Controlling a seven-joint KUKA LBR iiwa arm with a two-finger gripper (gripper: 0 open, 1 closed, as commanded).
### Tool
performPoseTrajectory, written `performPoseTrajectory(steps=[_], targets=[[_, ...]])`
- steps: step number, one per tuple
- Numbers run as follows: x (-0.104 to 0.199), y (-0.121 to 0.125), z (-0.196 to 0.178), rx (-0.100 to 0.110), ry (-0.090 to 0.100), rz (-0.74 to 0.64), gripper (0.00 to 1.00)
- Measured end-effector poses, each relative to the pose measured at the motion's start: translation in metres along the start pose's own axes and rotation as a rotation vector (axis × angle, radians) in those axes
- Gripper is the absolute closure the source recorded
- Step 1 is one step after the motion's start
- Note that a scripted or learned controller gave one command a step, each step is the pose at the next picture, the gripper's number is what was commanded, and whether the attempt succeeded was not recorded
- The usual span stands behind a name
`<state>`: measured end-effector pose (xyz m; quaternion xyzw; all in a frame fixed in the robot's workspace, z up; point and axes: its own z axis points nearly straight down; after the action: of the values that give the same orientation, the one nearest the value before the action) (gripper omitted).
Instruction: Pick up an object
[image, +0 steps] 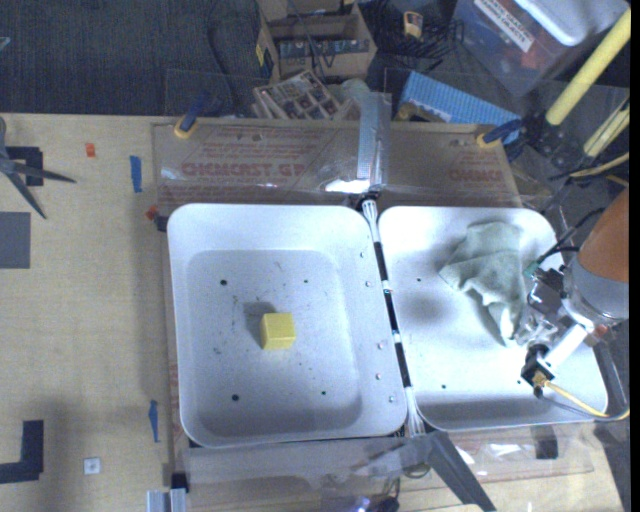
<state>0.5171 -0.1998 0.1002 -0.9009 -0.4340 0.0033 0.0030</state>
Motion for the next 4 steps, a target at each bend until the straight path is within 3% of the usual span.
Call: performPoseTrajectory(steps=[1, 2, 3, 4], targets=[[0.049, -0.011, -0.042, -0.003, 0.000, 0.263, 1.00], [-0.014, -0.034, -0.111, -0.004, 0.000, 0.231, 1.00], [0.002, -0.040, -0.017, 0.001, 0.000, 0.697, 1.00], [-0.021, 0.012, -0.035, -0.002, 0.001, 0.697, 1.00]])
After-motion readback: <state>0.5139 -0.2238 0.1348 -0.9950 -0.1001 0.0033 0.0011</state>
